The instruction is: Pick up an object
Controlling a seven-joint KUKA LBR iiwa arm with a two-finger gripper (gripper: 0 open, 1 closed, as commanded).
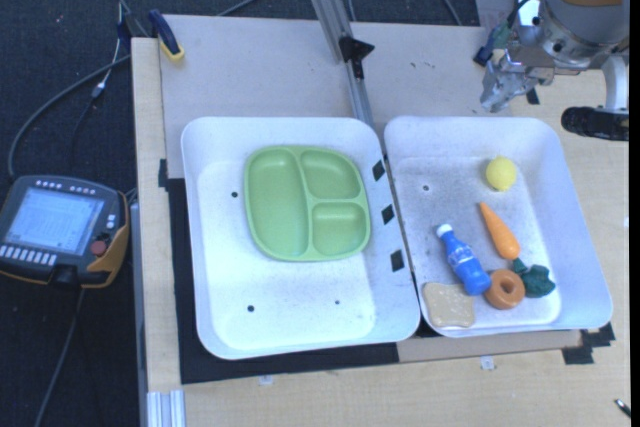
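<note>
The small blue plastic bottle with a white cap point(462, 258) lies flat in the right white bin point(570, 175), near its front edge, its long axis slanting, cap toward the far left; just right lies an orange toy carrot point(498, 230); a yellow ball point(501, 173) sits nearer the far edge; an orange ring point(505, 288) touches the bottle's base; my gripper point(502, 87) hangs over the bench beyond that bin's far edge, holding nothing; its state I cannot tell.
</note>
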